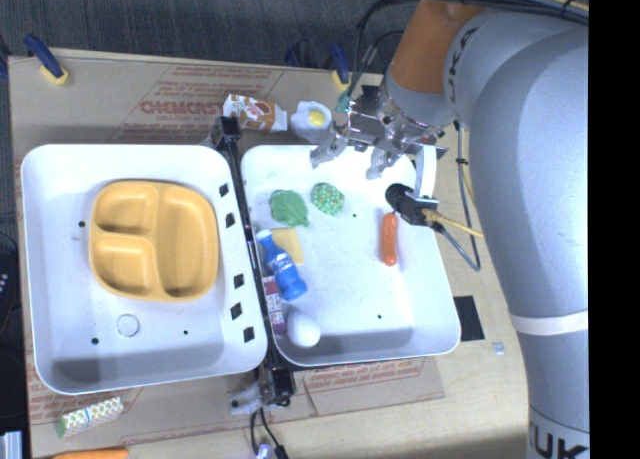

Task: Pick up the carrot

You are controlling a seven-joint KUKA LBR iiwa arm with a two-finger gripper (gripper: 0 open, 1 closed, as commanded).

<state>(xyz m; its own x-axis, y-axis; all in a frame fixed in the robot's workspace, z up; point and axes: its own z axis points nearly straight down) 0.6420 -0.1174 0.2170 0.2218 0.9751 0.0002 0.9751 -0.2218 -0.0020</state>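
Carrot lies flat in the right bin, near its right wall, long axis running roughly up-down in the camera view. Gripper sits above the bin's back edge, up and left of the carrot, well apart from it; fingers spread wide, nothing between them. A green leafy piece and a green bumpy ball lie just below the gripper, close together. A yellow block touches a blue bottle near the left wall; a white egg-like thing at the front. The left bin holds a yellow divided tray. A small carton and a yellow-white item rest on the cardboard behind the bins.
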